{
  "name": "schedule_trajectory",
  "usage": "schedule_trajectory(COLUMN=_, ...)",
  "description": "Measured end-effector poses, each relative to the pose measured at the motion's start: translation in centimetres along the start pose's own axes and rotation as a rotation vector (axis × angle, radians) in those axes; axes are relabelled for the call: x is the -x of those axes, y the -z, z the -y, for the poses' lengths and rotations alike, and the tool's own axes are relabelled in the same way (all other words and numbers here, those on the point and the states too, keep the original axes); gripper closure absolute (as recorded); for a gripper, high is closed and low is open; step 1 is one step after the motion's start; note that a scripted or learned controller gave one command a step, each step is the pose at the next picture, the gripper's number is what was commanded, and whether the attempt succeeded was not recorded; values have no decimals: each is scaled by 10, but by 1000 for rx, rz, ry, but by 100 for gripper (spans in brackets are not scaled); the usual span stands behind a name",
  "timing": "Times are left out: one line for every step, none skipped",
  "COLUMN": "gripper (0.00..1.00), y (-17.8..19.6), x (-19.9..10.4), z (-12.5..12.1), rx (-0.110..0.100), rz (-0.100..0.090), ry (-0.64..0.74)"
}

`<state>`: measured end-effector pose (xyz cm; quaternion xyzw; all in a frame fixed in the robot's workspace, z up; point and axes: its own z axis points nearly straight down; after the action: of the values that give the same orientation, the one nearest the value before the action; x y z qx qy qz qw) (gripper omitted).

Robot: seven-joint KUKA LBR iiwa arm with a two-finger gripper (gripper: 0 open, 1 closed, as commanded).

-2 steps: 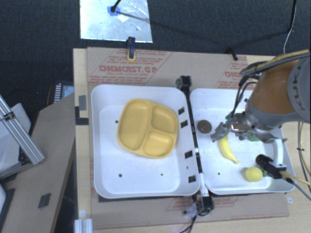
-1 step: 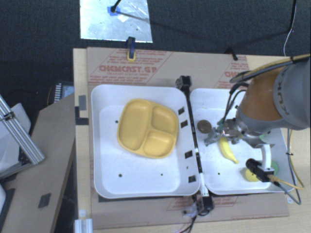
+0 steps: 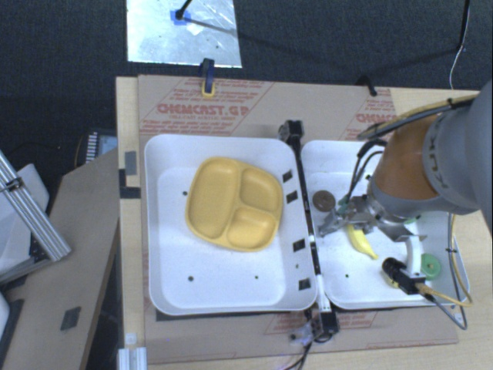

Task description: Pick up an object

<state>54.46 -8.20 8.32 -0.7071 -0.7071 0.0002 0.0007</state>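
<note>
My gripper [image 3: 337, 219] is low in the right bin [image 3: 339, 287], near its left wall. A small yellow banana-shaped object [image 3: 361, 240] lies just to the right of and below the gripper tip, partly under the wrist. Whether it is touched I cannot tell. A brown round disc [image 3: 323, 200] rests on the bin floor just above the gripper. A small green round object [image 3: 429, 266] sits at the bin's right side. The grey arm with its orange band [image 3: 408, 168] covers the bin's upper right.
The left bin [image 3: 166, 284] holds a yellow divided plate [image 3: 233, 203] at its middle. A black divider strip [image 3: 304, 222] runs between the two bins. Cardboard [image 3: 231, 106] lies under both bins.
</note>
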Motion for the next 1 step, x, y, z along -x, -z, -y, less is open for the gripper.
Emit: schedule_trajectory(gripper=100, y=12, x=0, z=-1, rx=3, rz=1, ry=-1)
